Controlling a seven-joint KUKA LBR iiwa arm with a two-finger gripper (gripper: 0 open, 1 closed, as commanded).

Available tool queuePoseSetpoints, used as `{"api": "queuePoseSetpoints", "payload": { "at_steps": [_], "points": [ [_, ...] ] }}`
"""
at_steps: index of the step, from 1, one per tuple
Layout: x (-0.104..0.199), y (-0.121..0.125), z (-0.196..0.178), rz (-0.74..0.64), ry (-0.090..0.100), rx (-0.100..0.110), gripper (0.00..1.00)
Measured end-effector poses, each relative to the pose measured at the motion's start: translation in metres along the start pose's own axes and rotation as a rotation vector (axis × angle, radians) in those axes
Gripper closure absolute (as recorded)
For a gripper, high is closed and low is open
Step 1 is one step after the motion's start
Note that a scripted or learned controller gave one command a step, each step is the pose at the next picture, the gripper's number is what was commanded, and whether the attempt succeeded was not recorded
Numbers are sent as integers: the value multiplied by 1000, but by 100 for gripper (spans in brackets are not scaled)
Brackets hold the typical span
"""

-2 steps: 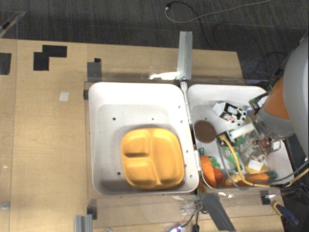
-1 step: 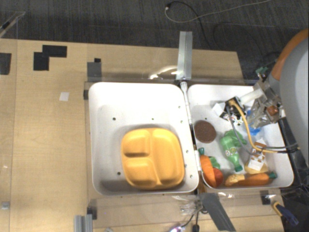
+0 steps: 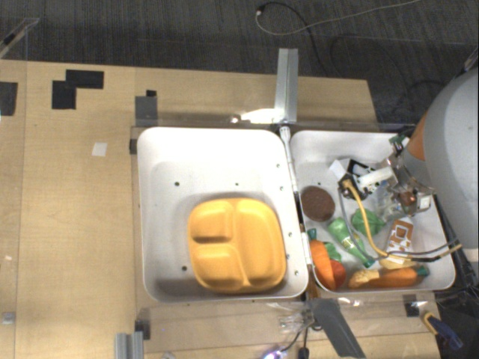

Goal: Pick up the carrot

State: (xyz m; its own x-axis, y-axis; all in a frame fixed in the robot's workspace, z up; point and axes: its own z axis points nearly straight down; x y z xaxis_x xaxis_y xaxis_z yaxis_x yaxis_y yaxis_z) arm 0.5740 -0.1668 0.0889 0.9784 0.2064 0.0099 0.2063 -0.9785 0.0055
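A long orange carrot (image 3: 394, 277) with a green end on its right lies along the front wall of the right bin (image 3: 318, 149). A stubbier orange-red vegetable (image 3: 328, 264) with a green top sits in that bin's front left corner. My gripper (image 3: 384, 199) hangs over the middle of the right bin, behind the long carrot and clearly apart from it. The arm reaches in from the right, and nothing shows between the gripper's fingers.
In the right bin a brown round disc (image 3: 317, 203) lies at the left, with green pieces (image 3: 349, 238) and a small brown-and-white packet (image 3: 400, 235) near the middle. The left bin (image 3: 165, 163) holds a yellow divided plate (image 3: 236, 242).
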Motion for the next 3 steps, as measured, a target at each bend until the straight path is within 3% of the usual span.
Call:
{"api": "queuePoseSetpoints", "payload": {
  "at_steps": [1,2,3],
  "points": [
    [-43,-3,-6,-10,20,2,100],
    [-34,-48,-53,1,-7,7,100],
    [-14,-54,-165,-178,-6,6,100]
  ]
}}
